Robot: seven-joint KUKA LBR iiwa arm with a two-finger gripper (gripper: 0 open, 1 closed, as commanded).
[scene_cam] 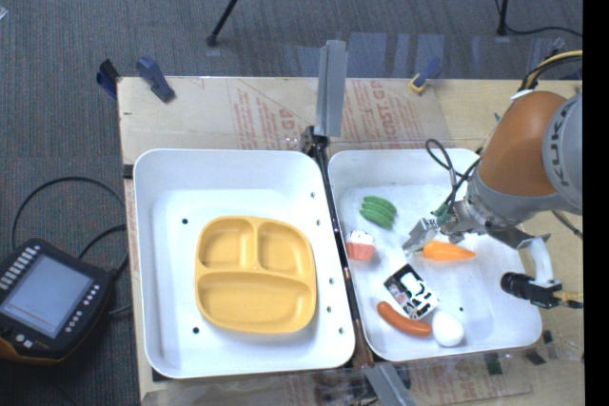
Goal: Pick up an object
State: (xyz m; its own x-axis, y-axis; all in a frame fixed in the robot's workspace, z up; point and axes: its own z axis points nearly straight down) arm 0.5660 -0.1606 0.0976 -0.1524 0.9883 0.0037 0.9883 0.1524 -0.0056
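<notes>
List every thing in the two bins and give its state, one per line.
yellow divided plate: flat in the left bin, compartments bare
green pepper: lying in the right bin
cupcake: upright
carrot: lying beside the hand
black-and-white box: lying flat
sausage: lying, next to the egg

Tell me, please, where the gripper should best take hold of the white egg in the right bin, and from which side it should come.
Judging from the view, grip the egg across its narrow middle, coming straight down from above. It is small and rounded, so the sides give little hold elsewhere. The sausage lies close on its left and the bin wall is near, so a sideways approach looks crowded.
</notes>
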